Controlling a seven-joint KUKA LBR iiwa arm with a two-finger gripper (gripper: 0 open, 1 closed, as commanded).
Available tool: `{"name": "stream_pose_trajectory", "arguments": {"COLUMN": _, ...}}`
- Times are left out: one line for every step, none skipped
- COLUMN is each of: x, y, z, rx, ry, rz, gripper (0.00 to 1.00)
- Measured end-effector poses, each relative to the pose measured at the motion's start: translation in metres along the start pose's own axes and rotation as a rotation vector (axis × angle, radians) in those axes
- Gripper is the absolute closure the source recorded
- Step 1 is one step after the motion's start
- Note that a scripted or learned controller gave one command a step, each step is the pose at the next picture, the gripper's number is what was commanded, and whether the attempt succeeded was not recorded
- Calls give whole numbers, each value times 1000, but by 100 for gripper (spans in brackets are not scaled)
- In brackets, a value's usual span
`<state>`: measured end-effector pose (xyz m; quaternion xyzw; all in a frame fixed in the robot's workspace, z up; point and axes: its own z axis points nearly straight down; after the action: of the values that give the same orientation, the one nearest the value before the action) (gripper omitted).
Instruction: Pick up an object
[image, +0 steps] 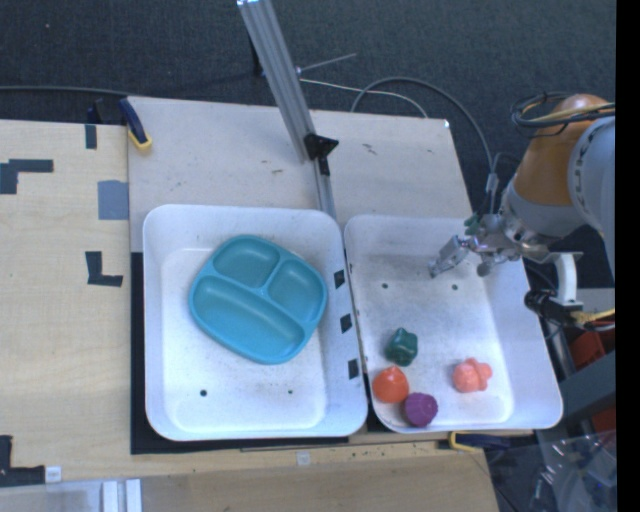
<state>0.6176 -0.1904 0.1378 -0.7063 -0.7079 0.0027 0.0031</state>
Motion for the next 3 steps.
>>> {"name": "stream_pose_trajectory", "arguments": {"x": 1, "y": 0, "z": 52, "rx": -6, "ry": -3, "rz": 0, "gripper": 0}}
{"name": "stream_pose_trajectory", "arguments": {"x": 1, "y": 0, "z": 39, "rx": -6, "ry": -2, "rz": -1, "gripper": 100}}
{"name": "stream_pose_trajectory", "arguments": {"x": -5, "y": 2, "z": -6, "rx": -11, "ry": -2, "rz": 1, "gripper": 100}}
